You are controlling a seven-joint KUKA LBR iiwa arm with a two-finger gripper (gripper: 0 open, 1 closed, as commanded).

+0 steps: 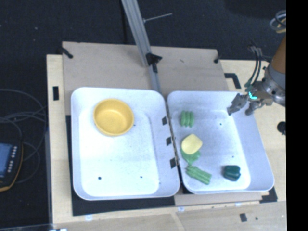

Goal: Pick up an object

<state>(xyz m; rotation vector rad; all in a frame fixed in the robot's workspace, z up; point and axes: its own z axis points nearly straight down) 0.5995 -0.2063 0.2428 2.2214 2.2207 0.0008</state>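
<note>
My gripper hangs open over the far right rim of the right bin, with nothing between its two dark fingers. Inside that bin lie a small green ribbed piece, a yellow lump resting on a green piece, a long green piece near the front, and a dark green object at the front right. All of them sit to the left of and nearer than the gripper. A yellow bowl stands in the left bin.
A grey metal post slants up from the bins' back junction. The tan bench board runs behind the bins. Cables and a handheld pendant lie at the far left.
</note>
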